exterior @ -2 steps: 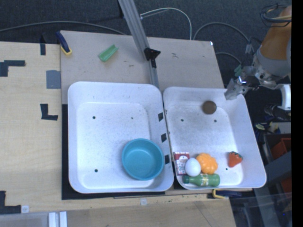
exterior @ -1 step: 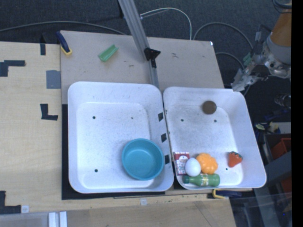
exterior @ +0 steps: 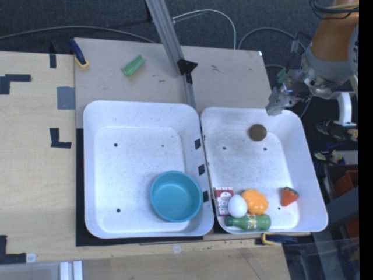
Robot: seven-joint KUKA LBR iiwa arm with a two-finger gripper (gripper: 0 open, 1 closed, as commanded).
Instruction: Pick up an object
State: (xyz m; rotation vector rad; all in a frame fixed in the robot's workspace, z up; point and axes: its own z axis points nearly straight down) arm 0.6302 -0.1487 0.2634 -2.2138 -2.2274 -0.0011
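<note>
A: What is seen on the bench?

B: 2 shallow white bins are set side by side. In the left bin (exterior: 105, 156) a round blue plastic bowl (exterior: 175, 196) is found near the front right corner.

A: And in the right bin (exterior: 303, 156)?

B: A small round brown object (exterior: 257, 132) is seen lying alone near the back. Along the front edge, 5 things are clustered: a small red-and-white carton (exterior: 222, 199), a white egg-shaped object (exterior: 237, 206) touching it, an orange toy fruit (exterior: 254, 200) just beside the egg, a green bottle with a yellow label (exterior: 250, 221) laid flat in front of them, and a red toy strawberry (exterior: 288, 196) set slightly apart to the right.

A: Where is the arm placed?

B: The grey arm with the orange band (exterior: 335, 37) is seen at the upper right. The gripper (exterior: 275, 107) is held over the back right corner of the right bin, near the brown object but apart from it.

A: Are the jaws spread or pressed together?

B: That cannot be told; the tips are blurred. Nothing is seen between them.

A: Anything beyond the bins?

B: A green block (exterior: 133, 65) is laid on the board behind the left bin, and a grey metal pole (exterior: 166, 28) is seen slanting above it.
</note>
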